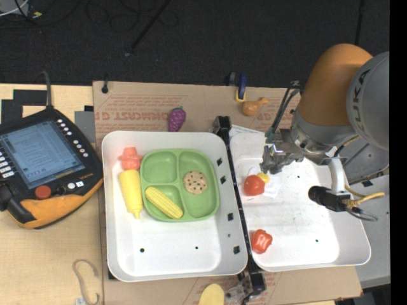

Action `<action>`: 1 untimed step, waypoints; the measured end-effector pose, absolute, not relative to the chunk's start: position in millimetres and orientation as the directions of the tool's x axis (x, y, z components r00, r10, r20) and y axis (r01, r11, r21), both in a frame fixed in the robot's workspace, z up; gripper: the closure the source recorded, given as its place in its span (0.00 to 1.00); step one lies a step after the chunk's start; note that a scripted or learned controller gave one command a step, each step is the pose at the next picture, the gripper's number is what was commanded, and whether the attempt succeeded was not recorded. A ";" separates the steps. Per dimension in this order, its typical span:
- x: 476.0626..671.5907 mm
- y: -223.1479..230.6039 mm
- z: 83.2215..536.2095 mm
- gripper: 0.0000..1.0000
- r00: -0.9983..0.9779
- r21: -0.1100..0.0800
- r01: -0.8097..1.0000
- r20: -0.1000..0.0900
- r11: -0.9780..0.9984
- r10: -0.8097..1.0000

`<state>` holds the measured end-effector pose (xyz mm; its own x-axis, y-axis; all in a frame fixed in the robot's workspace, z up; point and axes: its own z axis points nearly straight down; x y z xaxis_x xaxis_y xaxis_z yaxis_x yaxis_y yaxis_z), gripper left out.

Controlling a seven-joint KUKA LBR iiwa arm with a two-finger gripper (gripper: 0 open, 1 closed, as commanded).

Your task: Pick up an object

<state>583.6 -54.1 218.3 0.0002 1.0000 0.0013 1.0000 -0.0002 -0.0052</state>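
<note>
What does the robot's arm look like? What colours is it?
The arm is big, round and smooth. It is grey with a wide orange band, and grey letters run down its side. The gripper at its end is small, dark metal. Thin dark cables run along it.

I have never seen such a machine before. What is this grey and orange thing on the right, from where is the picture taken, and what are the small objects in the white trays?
It is a robot arm with a two-finger gripper. One fixed camera looks down on the bench at a slant.

The left bin holds a green divided plate with a toy corn cob and a cookie; beside the plate lies a yellow bottle.

The right bin holds a red tomato and a red pepper. The gripper hangs just above the tomato; I cannot tell whether it holds anything.
</note>
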 end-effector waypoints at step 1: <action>589.9 -57.7 237.9 1.00 0.001 0.000 1.000 0.000 -0.001 1.000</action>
<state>589.9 -57.7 237.9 0.0013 1.0000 0.0003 1.0000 -0.0013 -0.0003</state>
